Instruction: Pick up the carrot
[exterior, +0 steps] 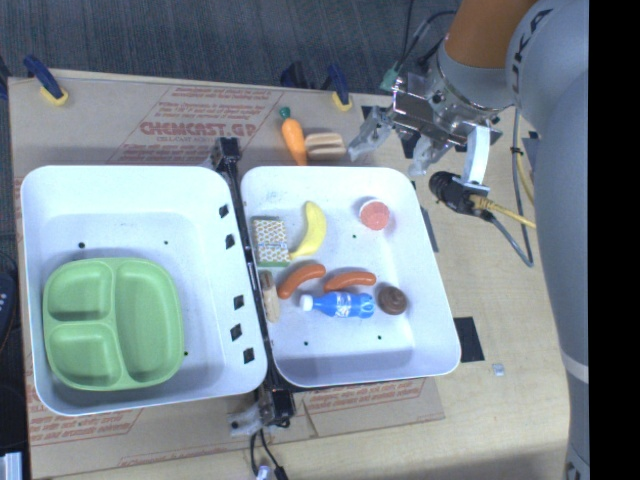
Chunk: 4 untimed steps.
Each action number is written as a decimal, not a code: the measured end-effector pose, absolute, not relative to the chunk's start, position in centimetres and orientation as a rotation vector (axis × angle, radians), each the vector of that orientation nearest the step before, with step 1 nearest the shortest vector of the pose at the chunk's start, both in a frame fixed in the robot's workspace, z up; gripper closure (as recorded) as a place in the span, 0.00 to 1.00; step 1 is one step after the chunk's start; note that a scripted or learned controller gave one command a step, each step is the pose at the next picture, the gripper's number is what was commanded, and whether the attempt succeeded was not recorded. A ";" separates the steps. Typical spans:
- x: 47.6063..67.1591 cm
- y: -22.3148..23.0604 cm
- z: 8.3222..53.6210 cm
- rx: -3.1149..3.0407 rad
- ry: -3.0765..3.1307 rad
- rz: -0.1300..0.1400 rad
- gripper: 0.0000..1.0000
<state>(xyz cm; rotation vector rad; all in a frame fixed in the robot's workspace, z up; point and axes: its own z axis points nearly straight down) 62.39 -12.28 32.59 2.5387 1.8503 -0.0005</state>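
The carrot (pixel 292 139) is orange with a green tip. It lies on the cardboard just beyond the far rim of the right bin (pixel 437 308), outside both bins. A small tan and brown bun (pixel 324 147) touches its right side. My gripper (pixel 393 148) hangs over the far right corner of the right bin, to the right of the bun and a short way from the carrot. It is open, its two fingers spread wide with nothing between them.
The right bin holds a banana (pixel 312 230), a red round piece (pixel 374 214), two sausages (pixel 300 277), a blue bottle (pixel 340 305), a brown donut (pixel 391 300) and a checkered block (pixel 269 240). A green divided plate (pixel 112 321) sits in the left bin (pixel 130 198).
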 end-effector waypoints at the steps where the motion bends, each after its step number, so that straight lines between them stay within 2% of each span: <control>1: 64.8 -13.0 21.0 2.787 1.460 -0.008 0.00; 2: 65.5 -9.9 11.0 3.041 0.815 -0.011 0.00; 3: 64.7 -6.2 19.2 3.126 0.325 -0.005 0.00; 4: 65.1 -2.8 19.1 3.126 0.326 -0.005 0.00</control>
